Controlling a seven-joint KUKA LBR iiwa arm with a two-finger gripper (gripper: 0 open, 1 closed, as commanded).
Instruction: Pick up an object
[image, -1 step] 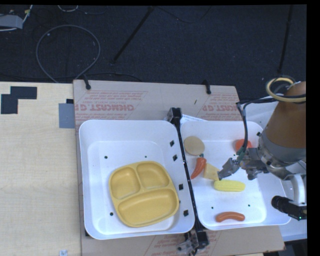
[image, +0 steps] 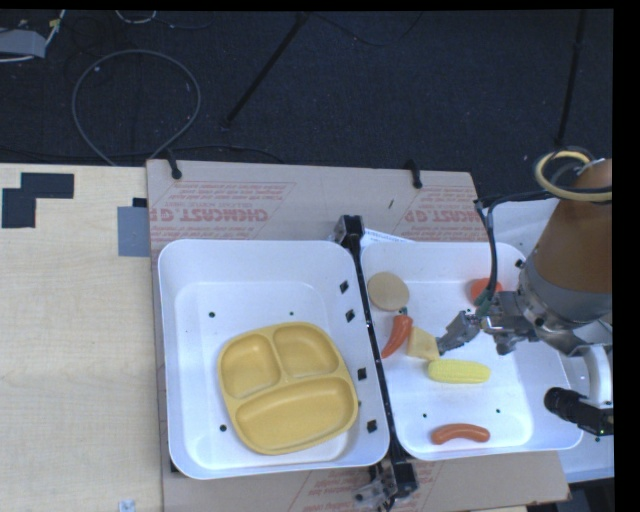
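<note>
Grey gripper (image: 462, 331) hovers in right bin (image: 500, 425), fingers seemingly apart, gripping nothing. Yellow wedge (image: 423, 345) just at its 9 o'clock; corn cob (image: 459, 372) at 6 o'clock.

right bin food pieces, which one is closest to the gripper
The pale yellow wedge, just left of the gripper. The yellow corn lies below it, the chili pepper and round cookie farther left, the sausage near the front rim.
</note>
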